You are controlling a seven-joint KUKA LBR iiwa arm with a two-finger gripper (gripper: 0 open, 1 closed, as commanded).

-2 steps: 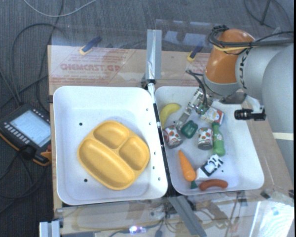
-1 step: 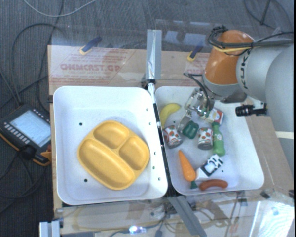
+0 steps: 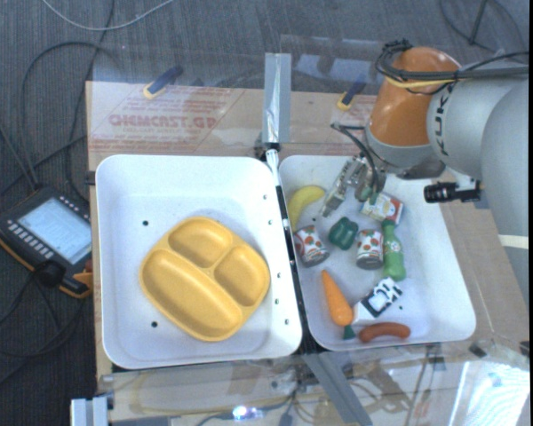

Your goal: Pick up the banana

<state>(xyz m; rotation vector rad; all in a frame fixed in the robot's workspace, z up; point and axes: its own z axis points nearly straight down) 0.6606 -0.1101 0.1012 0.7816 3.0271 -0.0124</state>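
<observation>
From my console I take the right bin (image 3: pixel 453 313) as my landmark. Along its near edge lie a sausage (image 3: pixel 384 331) and a carrot (image 3: pixel 337 298), with a small black-and-white carton (image 3: pixel 384 296) just beside them. Further in stand two small cans (image 3: pixel 310 245) and (image 3: pixel 369 248), a green pepper (image 3: pixel 342 232) between them, and a green bottle (image 3: pixel 393 252) on the cans' right. The banana (image 3: pixel 304 204) sits in the bin's far left corner, close against the dividing wall; what I see of it is a short yellow curve with its long axis running roughly from that wall toward the bin's middle. The gripper (image 3: pixel 345 191) hangs just beside the banana's right end, fingers spread, nothing between them. Left of the landmark, the other bin (image 3: pixel 124 185) holds a yellow divided tray (image 3: pixel 205 277). Beyond both bins I see a cardboard sheet (image 3: pixel 160 127) on the bench, then grey carpet with cables, and a pendant (image 3: pixel 46 233) at far left.
</observation>
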